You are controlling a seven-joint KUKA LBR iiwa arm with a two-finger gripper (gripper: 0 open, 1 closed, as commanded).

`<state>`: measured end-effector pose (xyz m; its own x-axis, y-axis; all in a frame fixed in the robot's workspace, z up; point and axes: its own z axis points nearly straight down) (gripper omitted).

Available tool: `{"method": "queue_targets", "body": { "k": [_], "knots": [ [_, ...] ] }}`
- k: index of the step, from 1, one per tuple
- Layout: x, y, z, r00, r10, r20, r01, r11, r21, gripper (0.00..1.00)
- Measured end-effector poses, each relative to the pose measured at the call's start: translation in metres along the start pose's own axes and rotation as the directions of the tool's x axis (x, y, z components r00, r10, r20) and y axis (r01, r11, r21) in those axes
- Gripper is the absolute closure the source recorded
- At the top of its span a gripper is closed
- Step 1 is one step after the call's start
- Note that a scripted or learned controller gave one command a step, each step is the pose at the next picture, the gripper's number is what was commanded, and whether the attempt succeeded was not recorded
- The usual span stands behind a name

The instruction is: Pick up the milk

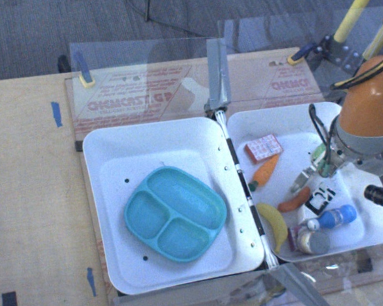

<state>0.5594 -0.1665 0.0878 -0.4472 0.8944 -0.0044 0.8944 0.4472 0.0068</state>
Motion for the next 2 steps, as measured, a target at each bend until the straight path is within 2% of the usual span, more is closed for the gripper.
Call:
{"method": "queue_targets", "body": {
  "k": [1,2],
  "knots": [
    [0.0628,-0.0323,-0.0009,0.978,-0.206,0.004,0.206,0.978,-0.003,0.0],
    [0.0584,-0.0322,-0.0108,0.98,-0.199,0.011,0.199,0.98,-0.008,1.0]
  ]
}}
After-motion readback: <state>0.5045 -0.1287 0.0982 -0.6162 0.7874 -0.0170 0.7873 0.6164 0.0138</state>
